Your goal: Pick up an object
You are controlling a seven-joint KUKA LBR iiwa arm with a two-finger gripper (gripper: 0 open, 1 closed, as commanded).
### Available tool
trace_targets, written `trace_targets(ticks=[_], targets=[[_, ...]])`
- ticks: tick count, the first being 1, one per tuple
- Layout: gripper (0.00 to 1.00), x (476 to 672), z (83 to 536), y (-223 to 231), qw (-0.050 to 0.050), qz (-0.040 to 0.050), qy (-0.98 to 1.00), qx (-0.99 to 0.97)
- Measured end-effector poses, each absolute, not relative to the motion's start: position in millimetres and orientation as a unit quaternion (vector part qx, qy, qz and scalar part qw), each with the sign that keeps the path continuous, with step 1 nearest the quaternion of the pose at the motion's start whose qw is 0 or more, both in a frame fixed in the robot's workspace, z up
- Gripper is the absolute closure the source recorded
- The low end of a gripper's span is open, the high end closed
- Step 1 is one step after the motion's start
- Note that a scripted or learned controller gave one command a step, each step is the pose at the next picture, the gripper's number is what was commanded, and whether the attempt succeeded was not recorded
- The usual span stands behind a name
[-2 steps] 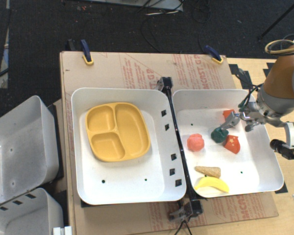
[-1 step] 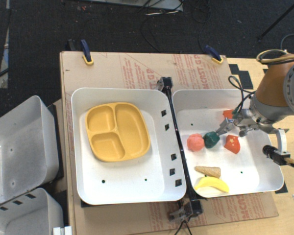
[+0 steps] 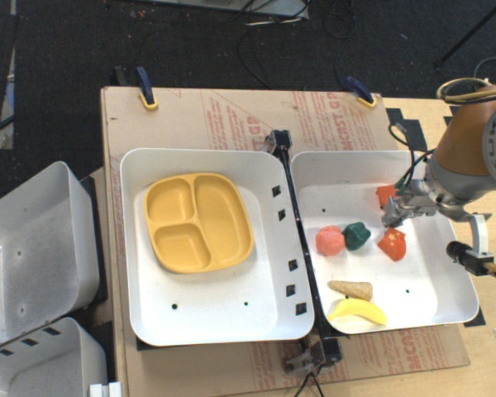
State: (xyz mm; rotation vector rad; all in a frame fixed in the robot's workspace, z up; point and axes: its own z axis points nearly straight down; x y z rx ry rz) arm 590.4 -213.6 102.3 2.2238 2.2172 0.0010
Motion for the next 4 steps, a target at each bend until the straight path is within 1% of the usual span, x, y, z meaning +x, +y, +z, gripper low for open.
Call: trace_targets(ticks=[1, 2, 3, 4], targets=[[1.0, 592.0, 145, -215, 0.002, 0.001, 0.707, 0.707], [1.0, 599.9, 198, -207, 0.003, 0.0014, 0.708, 0.706], [1.0, 600.9, 221, -206, 0.002, 0.0008, 0.708, 0.706], [1.0, 604.5, 214, -150, -0.001, 0.0003, 0.71, 0.704]])
